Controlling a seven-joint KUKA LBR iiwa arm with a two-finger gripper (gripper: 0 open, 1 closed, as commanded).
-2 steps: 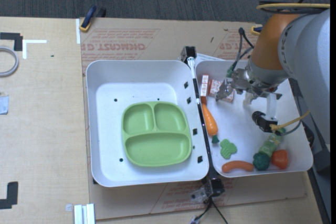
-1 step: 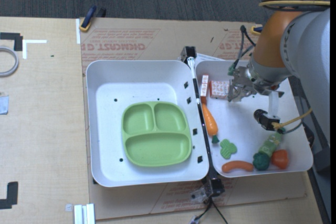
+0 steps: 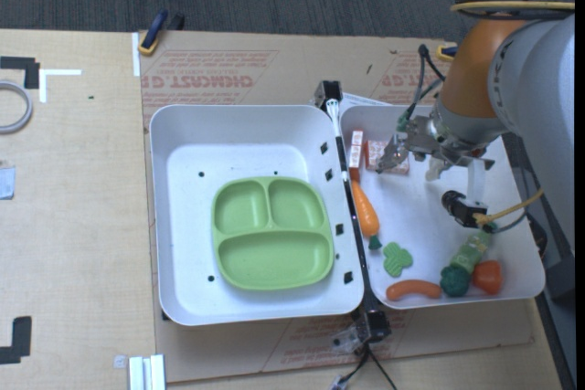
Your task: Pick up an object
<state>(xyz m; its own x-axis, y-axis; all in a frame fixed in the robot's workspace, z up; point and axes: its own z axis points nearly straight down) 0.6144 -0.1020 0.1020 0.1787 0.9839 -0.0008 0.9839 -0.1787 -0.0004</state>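
Note:
My gripper [image 3: 395,156] hangs over the back left part of the right bin [image 3: 512,292], right next to a small red and white box [image 3: 356,149] and a red item [image 3: 376,158] beside it. The arm's grey body and orange band cover the bin's back right. Along the bin's left wall lies an orange carrot [image 3: 366,210]. Toward the front sit a green leafy toy [image 3: 397,258], a red-orange sausage [image 3: 413,289], a green bottle-like toy [image 3: 464,262] and a red tomato-like toy [image 3: 489,277].
The left bin [image 3: 174,196] holds a green divided plate [image 3: 272,233]. A black divider with clips [image 3: 347,196] runs between the bins. A black cable loop [image 3: 462,207] hangs off the wrist over the right bin. Cardboard lies under both bins.

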